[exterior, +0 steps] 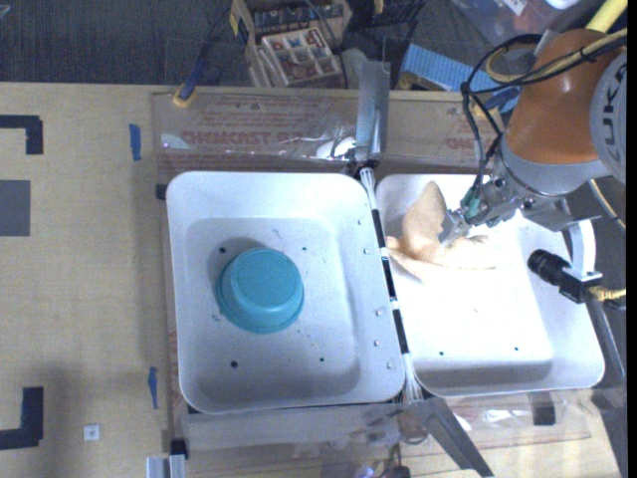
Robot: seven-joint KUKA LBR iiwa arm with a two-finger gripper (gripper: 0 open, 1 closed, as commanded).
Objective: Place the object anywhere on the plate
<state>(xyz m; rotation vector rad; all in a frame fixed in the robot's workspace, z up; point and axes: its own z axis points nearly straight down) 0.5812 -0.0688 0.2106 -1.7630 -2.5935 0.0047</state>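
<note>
Bench (80,297): pale, wood-toned top, flat, marked with black angle brackets near the left edge and short strips of blue tape.

Left bin (189,217): shallow white plastic, squarish with rounded corners, smooth floor speckled with small dark dots. Right bin (518,366): same moulded white shape, butted against the left bin along a shared rim lined with small fasteners.

Arm (562,108): reaching in from the right over the right bin's far right corner, rounded glossy orange band above a grey wrist, cables looping around it.

Blue plate (261,287): round, teal-blue, smooth, bowl-like with a raised rim, resting slightly left of centre on the left bin's floor, well apart from every wall.

Object (430,235): tan, soft-looking, irregular, one lobe rising to a blunt point, a flatter part spread toward the right; lying in the right bin near its far left corner, just beside the shared rim.

Gripper (464,219): small, dark, metallic, pointing down-left, tips right at the object's right side; open or closed, cannot tell.
</note>
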